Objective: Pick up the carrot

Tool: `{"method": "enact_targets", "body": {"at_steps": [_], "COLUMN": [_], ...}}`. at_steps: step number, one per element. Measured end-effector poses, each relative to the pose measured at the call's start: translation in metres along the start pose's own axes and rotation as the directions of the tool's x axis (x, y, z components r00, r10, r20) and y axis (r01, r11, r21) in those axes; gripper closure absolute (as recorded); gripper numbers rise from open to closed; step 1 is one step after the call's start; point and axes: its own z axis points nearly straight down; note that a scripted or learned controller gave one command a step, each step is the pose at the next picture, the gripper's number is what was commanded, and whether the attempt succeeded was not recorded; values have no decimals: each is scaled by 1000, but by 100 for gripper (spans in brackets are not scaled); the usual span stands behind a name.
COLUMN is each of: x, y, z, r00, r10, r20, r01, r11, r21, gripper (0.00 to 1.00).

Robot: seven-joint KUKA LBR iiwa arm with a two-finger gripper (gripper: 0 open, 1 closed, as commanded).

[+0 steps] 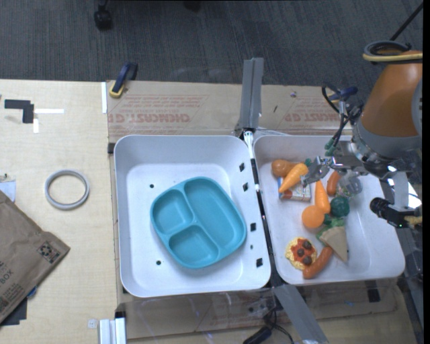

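The claw (321, 168) hangs over the far part of the right bin (383, 265), just beside the carrot (293, 177), which lies tilted at the bin's far left; whether the claw is wide or narrow cannot be told. Nearer lie an orange (312, 216), a pizza slice (301, 251) and a sausage (318, 262). The left bin (134, 201) holds a blue divided plate (197, 222).

You're looking down on a dark grey carpeted floor (201, 33) along the top, with a black caster wheel (103, 18) at the upper left. Below it runs the pale wooden bench top (54, 141), and a flat brown cardboard sheet with red lettering (181, 107) lies across it. Light is even and soft.
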Motion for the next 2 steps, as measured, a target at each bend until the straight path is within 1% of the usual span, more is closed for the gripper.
{"method": "enact_targets", "body": {"at_steps": [1, 2], "x": [-66, -65], "y": [37, 38], "z": [102, 91], "r00": [999, 1000], "r10": [-32, -30], "r20": [6, 3], "r01": [32, 30], "r11": [999, 999], "r21": [-15, -18], "gripper": [0, 100]}}
